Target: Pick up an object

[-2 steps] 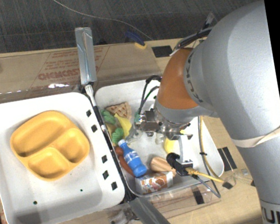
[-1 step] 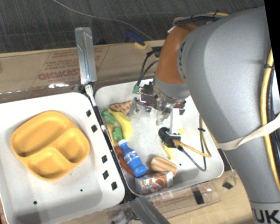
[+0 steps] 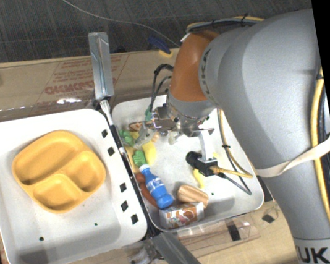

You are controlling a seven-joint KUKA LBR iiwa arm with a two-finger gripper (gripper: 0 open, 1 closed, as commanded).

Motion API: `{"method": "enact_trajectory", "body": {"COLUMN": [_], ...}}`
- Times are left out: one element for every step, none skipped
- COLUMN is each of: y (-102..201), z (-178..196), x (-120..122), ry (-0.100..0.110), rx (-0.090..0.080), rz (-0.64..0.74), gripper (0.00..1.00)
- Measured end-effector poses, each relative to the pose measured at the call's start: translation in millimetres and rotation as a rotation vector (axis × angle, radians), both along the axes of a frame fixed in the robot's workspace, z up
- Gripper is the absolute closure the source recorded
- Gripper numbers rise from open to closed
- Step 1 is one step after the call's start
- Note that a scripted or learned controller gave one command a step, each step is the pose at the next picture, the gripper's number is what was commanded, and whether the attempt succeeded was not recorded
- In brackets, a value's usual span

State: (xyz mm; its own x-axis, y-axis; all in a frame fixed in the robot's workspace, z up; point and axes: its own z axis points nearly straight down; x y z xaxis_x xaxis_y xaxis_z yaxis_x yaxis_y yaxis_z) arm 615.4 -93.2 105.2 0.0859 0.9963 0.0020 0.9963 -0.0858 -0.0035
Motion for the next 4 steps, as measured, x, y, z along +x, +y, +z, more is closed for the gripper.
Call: {"method": "enact_trajectory", "body": {"y": [0.3, 0.6, -2.0, -1.2], "z": [10.6, 10.2, -12.6, -2.6], "x": [0.5, 0.3, -13.6, -13.4], "ry": [0.001, 0.002, -0.002, 0.000], "rx": [0.000, 0.000, 0.000, 0.000], "rz": [0.005, 0.006, 0.122, 0.125], "gripper": [1.00, 0.00, 0.00, 1.00]}}
